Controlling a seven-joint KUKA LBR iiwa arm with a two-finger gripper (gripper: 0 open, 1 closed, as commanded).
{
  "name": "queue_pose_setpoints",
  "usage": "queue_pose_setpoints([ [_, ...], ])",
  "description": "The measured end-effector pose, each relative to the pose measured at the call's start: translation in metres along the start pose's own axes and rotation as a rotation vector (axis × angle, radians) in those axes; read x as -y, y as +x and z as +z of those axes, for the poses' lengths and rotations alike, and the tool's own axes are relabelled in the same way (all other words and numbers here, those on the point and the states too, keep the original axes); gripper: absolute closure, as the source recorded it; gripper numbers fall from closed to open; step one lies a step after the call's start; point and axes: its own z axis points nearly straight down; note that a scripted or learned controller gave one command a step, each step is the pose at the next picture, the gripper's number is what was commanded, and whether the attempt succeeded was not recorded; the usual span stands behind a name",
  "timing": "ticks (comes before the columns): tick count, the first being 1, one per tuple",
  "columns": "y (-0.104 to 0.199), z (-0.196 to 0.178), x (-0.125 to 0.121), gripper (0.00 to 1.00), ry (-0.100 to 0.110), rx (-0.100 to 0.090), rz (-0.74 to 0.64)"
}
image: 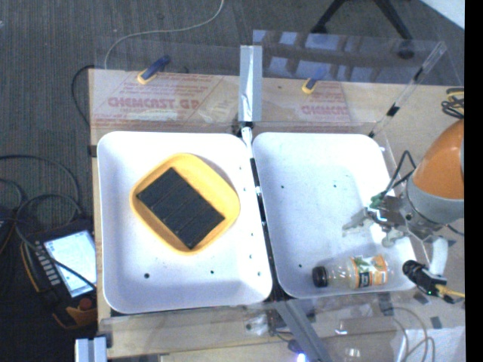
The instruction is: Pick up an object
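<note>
The gripper (375,221) is positioned over the right edge of the right bin (317,164); its 2 fingers are spread apart with nothing between them. A small plastic bottle (352,272) with a black cap lies on its side near the bin's front edge, just below the gripper, not touching it. The left bin (121,277) contains 1 yellow dish (219,179) holding a dark ribbed square panel (181,207).

Red "CHEMCAST GP" print on left protective sheet (155,102), similar unreadable red print on right sheet (324,110)
</note>
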Motion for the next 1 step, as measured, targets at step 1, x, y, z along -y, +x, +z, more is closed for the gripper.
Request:
queue_pose_setpoints([
  [1,0.0049,0.0283,0.0062,0.00,-0.013,-0.001,-0.232],
])
